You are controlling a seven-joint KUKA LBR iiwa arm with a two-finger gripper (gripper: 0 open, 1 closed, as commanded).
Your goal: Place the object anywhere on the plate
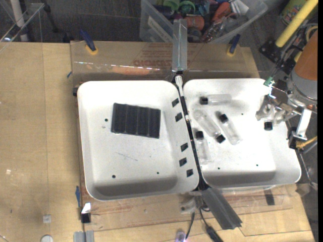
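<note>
A black ribbed plate [136,120] lies flat in the left bin [96,175], a little left of its middle. Several clear small bottles with black caps lie in the right bin [252,178]: one near the back [216,100], two crossing in the middle [229,130], and one against the divider [200,147]. My gripper [272,116] hangs over the right bin's right side, well apart from the bottles. No bottle shows at the gripper.
A raised divider with black clips [182,130] runs between the two bins. A clear crate of colourful toys [202,6] stands behind the bins. The bare wooden bench [35,135] spreads to the left.
</note>
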